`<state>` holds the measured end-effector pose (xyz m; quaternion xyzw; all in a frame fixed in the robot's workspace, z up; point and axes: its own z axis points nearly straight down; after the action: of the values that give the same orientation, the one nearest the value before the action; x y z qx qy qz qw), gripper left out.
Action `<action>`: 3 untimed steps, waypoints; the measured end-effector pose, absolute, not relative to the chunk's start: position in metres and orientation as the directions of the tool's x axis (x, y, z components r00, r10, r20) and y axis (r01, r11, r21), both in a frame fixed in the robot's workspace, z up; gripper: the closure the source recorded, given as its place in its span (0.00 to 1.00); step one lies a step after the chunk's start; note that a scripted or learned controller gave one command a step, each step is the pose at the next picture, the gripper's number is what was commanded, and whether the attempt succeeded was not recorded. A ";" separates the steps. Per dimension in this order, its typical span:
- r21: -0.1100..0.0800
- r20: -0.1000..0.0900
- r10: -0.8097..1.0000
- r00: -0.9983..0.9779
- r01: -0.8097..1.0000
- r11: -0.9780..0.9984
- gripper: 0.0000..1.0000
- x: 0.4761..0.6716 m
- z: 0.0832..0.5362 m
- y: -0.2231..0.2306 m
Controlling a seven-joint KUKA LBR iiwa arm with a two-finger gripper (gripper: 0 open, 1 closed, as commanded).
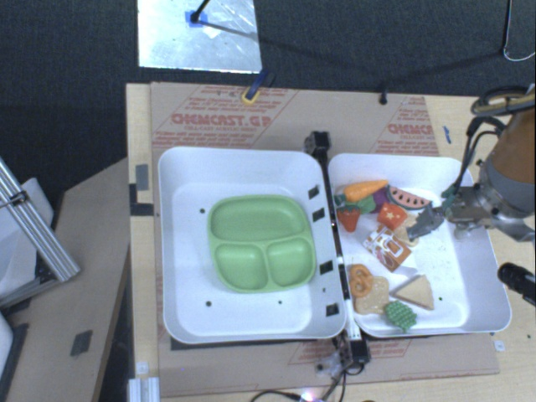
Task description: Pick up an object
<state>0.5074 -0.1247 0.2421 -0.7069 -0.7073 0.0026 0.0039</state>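
The right bin (477,296) holds several toy foods. A carrot (366,190) lies at the back, with a watermelon slice (408,198) to its right. An orange-red tomato (391,215) and a red piece (348,219) sit below them. A small printed carton (388,248) lies mid-bin. A pretzel (361,278), a sandwich wedge (414,291) and a knobbly green piece (400,314) sit near the front. My gripper (422,224) hangs low over the bin, just right of the tomato and above the carton's far end. Nothing shows held in it.
The left bin (180,304) carries a green three-section plate (260,241). A black hinge strip (329,241) divides the two bins. The arm's grey body and orange band (507,178) cover the right bin's right edge. Cardboard lies under both bins.
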 end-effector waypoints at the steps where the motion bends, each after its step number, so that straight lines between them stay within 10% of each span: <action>1: 0.002 0.000 1.000 -0.003 1.000 0.003 0.00 0.510 0.247 -0.125; 3: -0.003 0.001 1.000 -0.001 1.000 0.001 0.00 0.513 0.162 -0.119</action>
<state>0.5127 -0.1186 0.1624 -0.7066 -0.7076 0.0006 0.0014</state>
